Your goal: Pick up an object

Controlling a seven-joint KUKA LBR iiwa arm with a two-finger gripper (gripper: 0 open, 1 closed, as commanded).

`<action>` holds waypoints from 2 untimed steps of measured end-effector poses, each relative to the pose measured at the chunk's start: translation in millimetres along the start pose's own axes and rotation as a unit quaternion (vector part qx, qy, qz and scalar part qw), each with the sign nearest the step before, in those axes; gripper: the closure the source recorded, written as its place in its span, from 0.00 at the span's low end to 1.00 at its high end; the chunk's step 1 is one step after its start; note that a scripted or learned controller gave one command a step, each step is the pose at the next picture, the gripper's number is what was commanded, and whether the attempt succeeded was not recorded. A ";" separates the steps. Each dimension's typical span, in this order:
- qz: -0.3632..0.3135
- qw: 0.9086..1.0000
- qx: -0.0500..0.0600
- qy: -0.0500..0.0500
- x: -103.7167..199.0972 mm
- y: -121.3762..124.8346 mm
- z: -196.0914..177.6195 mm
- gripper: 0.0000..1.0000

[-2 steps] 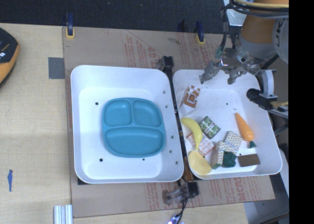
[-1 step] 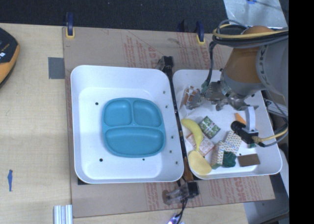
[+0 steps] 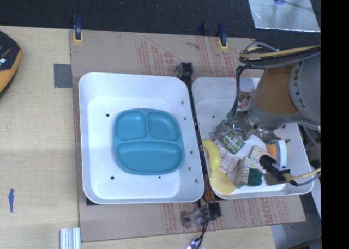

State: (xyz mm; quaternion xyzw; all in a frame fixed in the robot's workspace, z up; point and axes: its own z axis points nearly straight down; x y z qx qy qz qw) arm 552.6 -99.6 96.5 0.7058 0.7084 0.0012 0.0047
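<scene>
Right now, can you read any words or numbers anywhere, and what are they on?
No text can be read.
Red print on the cardboard sheet under the bins: too blurred to read.
Small packets in the right bin: patterned, print too small to read.
Blue divided plate: no text.

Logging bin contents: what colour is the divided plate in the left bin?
Light blue divided plate, seen clearly in the camera view.

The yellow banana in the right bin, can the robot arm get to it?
Probably yes. The curved yellow banana lies along the left edge of the right white bin, uncovered on top, and the grey arm hangs over that same bin. The bin wall beside it and nearby clutter could make gripping awkward.
</scene>
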 end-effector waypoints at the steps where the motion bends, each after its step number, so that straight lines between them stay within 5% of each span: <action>1: -0.001 1.000 0.006 0.001 0.2 -2.3 -6.1 1.00; 2: -0.004 1.000 0.000 0.003 69.0 44.0 -101.5 1.00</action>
